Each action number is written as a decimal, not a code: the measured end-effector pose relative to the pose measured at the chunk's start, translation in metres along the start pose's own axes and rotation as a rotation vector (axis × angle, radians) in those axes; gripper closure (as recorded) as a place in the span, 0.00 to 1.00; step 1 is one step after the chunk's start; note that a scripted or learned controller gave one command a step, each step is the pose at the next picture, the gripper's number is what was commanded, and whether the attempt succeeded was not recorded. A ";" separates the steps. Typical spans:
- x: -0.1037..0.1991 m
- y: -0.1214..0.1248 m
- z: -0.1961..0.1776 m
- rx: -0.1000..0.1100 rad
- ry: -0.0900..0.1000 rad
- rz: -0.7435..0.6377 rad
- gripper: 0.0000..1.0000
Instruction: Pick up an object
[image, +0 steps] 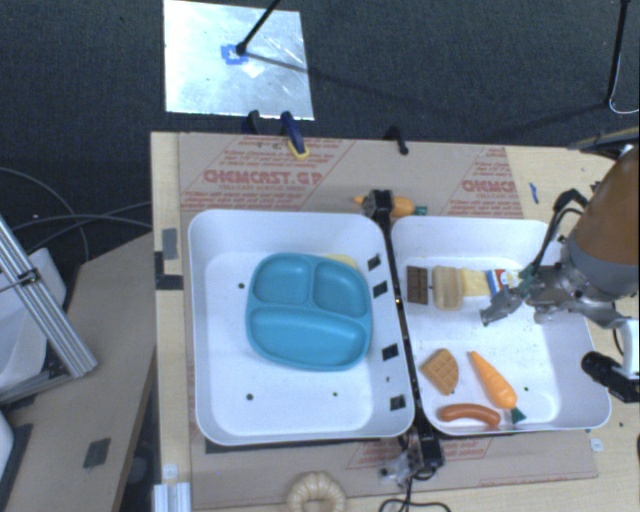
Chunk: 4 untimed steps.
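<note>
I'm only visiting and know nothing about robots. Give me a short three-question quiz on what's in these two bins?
1. True or false: the blue plate lies in the left bin.
2. Which lies nearest the right bin's front edge? A carrot, B sausage, C cracker.
3. Fill in: the claw hovers over the ____ bin.

Key: 1 true; 2 B; 3 right.

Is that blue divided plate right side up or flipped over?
Right side up. The blue plate lies flat in the left bin, its three compartments facing up with raised dividers showing.
</note>
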<state>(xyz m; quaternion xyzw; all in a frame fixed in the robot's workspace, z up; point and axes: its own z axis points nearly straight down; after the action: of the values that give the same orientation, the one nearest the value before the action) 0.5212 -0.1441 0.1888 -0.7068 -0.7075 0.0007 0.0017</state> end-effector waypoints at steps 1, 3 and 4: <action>0.001 0.004 0.043 -0.001 0.000 0.000 0.00; 0.001 0.004 0.104 -0.003 0.000 0.001 0.00; 0.001 0.005 0.093 -0.007 -0.001 0.001 1.00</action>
<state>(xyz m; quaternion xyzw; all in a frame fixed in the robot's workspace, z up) 0.5254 -0.1434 0.0953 -0.7071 -0.7071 -0.0011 -0.0011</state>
